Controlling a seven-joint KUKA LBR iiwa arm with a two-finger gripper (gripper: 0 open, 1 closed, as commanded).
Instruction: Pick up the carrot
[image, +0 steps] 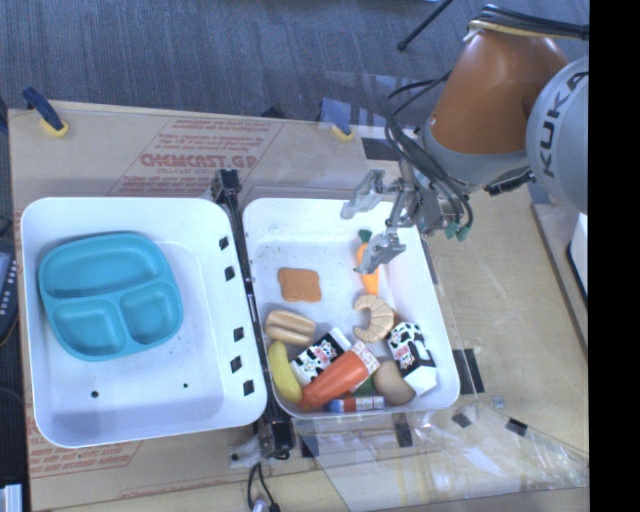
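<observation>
The gripper of a grey KUKA arm hangs over the upper right part of the right bin, its two metal fingers spread apart with nothing between them; one fingertip sits just beside a small orange-and-green piece near the bin's right wall. Below it lie a flat orange-brown slab, a tan croissant and a hot dog bun. The carrot, smooth, orange and tapered, lies slantwise at the bin's lower edge, well apart from the gripper, hemmed in by two cow-patterned cartons, a yellow banana, a brown egg-shaped toy and a marker pen. The left bin holds a glossy blue divided tray. Both white bins rest on brown cardboard printed in red, spread over a pale wooden bench; grey carpet lies beyond.
</observation>
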